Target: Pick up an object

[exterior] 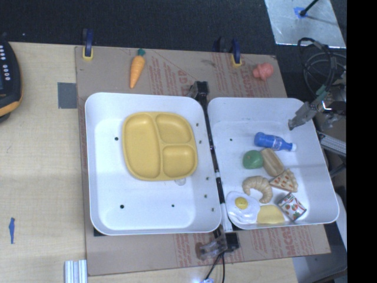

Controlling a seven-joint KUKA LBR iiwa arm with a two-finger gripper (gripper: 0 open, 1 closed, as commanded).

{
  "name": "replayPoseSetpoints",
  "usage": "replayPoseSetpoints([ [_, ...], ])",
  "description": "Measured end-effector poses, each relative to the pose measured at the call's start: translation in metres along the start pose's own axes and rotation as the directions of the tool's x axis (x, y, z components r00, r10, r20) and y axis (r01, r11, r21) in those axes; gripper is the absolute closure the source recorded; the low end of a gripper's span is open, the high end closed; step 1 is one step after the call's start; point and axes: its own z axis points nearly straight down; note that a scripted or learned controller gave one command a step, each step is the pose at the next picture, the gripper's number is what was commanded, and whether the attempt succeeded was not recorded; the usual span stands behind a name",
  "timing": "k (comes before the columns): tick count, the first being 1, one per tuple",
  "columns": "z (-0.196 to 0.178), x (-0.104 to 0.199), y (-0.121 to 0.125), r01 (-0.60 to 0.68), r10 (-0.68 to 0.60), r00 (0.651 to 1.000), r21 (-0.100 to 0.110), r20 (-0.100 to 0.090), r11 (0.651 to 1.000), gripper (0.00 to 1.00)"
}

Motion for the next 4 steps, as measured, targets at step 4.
replayPoseSetpoints([
  [4,0.172,0.014,-0.032,0.002,-0.002,1.0,0.002,-0.001,1.0,0.0],
])
